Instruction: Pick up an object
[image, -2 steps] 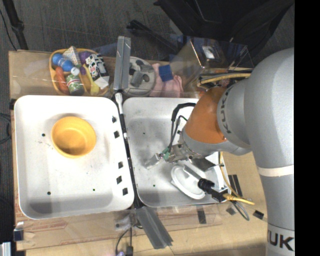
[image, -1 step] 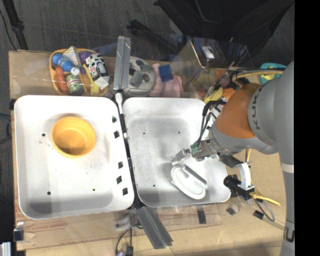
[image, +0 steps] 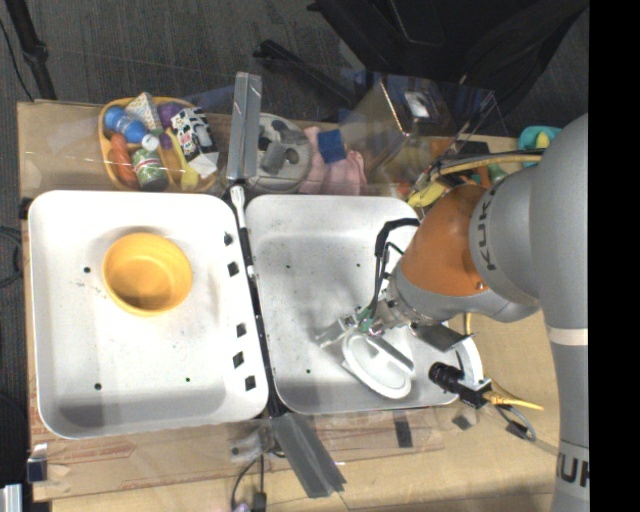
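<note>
Here the white oval dish (image: 380, 367) lies flat, long axis running lower-right.

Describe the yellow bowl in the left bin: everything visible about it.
The round yellow bowl looks like smooth, matte plastic, a warm orange-yellow all over with no visible markings. It sits upright, its mouth open to the camera, with shadow inside on its near side and nothing visible in it. It rests on the floor of the left shallow white bin, toward the far-left part, apart from the walls. Nothing else touches it; the grey arm's gripper is over the other bin.
</note>
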